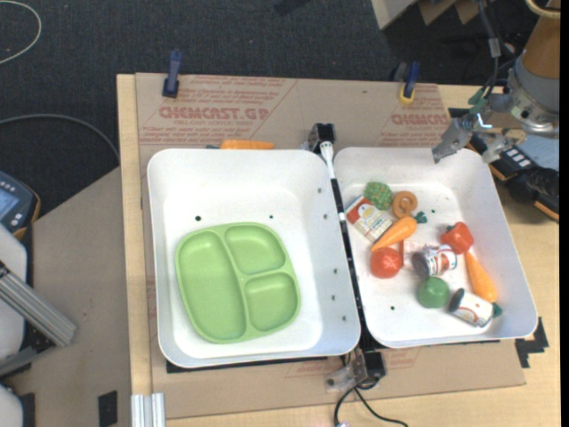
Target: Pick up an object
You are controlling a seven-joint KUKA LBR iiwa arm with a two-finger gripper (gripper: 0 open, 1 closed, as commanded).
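Observation:
The right bin holds several small items. Among them are a green broccoli, a brown ring, a white and red carton, a carrot, a red tomato, a small can, a red pepper, a second carrot, a green ball and a little bottle. My gripper hangs over the bin's far right corner. It is open with nothing between its fingers, well apart from the items.
The left bin holds a green divided plate. A thin orange object lies on the cardboard behind the left bin. Two clamps grip the board's far edge. The arm enters at the upper right.

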